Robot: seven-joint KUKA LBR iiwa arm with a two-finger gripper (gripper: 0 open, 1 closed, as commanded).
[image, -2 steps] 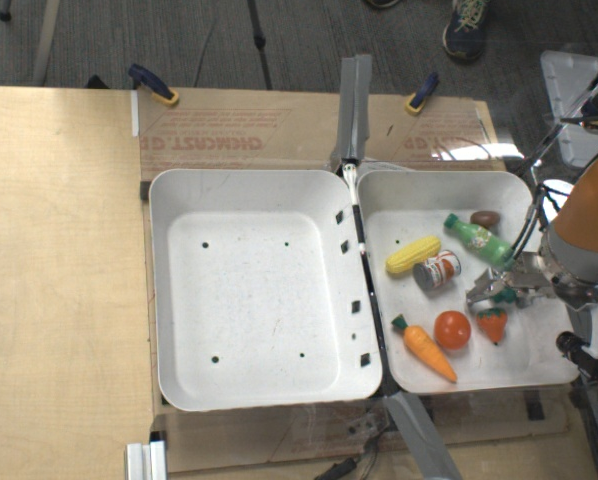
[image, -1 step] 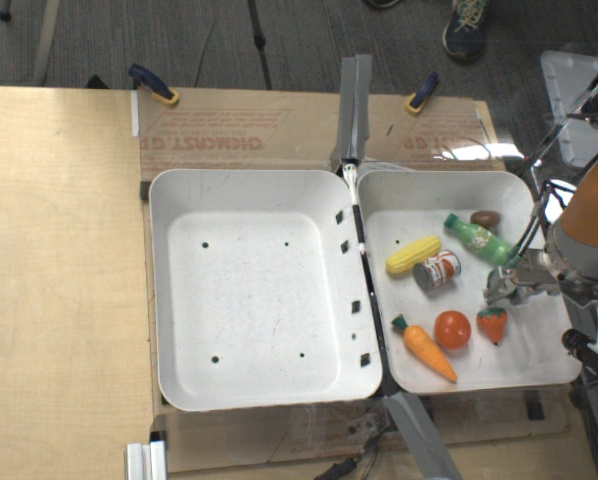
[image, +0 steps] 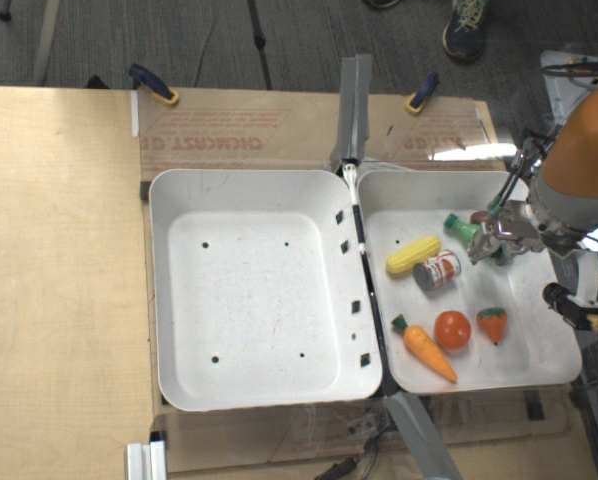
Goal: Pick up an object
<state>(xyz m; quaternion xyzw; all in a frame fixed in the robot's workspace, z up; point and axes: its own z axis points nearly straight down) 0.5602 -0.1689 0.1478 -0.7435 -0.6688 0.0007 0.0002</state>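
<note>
The right bin [image: 539, 368] holds several toys. A yellow corn cob [image: 413, 254] lies beside a small red and white can [image: 437, 271]. In front of them sit a red tomato [image: 452, 329], a strawberry [image: 492, 323] and an orange carrot [image: 426, 352]. A green object [image: 460, 228] lies at the back of the bin. My gripper [image: 495, 244] hangs low over the bin just right of the green object, partly covering it. I see nothing clearly held.
The left bin [image: 179, 298] stands next to the right one, with a black-clipped divider [image: 357, 258] between them. Cardboard [image: 249, 133] lies behind the bins, held by yellow-blue clamps [image: 154, 84]. A person's shoes [image: 469, 13] show on the floor beyond.
</note>
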